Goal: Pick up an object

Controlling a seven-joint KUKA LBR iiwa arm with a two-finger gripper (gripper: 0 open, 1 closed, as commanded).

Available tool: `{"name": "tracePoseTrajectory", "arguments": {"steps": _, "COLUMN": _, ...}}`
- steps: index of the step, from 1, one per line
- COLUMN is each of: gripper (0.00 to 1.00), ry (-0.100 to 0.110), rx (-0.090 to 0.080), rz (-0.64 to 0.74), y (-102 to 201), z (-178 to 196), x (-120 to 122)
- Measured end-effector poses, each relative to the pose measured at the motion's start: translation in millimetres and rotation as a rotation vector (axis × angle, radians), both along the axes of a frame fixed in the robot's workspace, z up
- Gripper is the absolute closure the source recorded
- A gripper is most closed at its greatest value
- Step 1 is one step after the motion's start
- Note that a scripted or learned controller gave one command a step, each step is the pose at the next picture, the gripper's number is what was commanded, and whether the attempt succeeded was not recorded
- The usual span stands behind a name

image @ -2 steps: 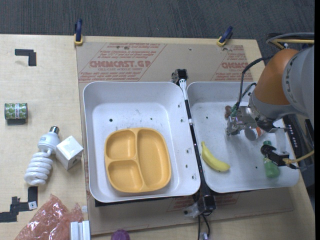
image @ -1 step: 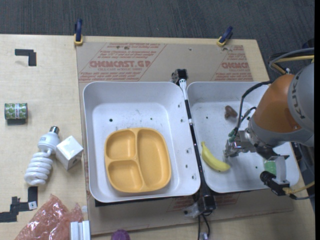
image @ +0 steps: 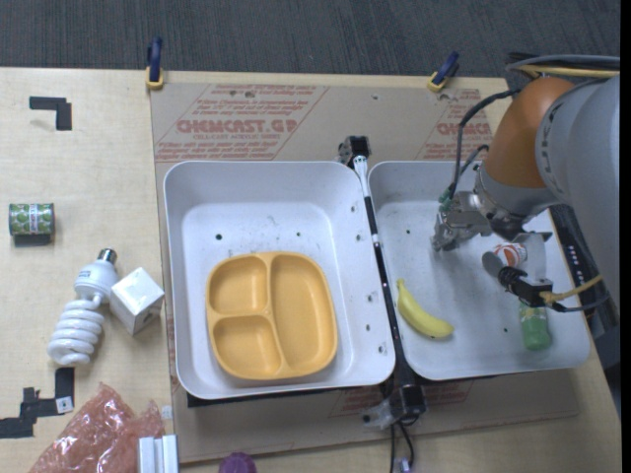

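Banana (image: 424, 310) lies on the floor of the right bin (image: 473, 358), apart from the gripper. The counter (image: 79, 166) spreads far to the banana's left. The arm (image: 552, 146) comes in behind and right of the banana. The left bin (image: 197, 195) stands just left of the banana and holds a yellow divided plate (image: 271, 313). The gripper (image: 446, 236) hangs just behind the banana, low over the bin floor; whether it is spread or pressed together I cannot tell. A green bottle (image: 534, 328) lies right of the banana, and a small red-and-white thing (image: 508, 256) sits behind and right of it.
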State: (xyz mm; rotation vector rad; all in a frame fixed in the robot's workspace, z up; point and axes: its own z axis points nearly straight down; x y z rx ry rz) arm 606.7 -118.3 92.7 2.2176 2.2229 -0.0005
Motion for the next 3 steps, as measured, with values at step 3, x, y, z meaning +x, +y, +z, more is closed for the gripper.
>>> {"name": "tracePoseTrajectory", "arguments": {"steps": 3, "gripper": 0.0, "ry": 0.0, "rx": 0.0, "rz": 0.0, "y": -9.4, "z": 0.1, "x": -9.3}}
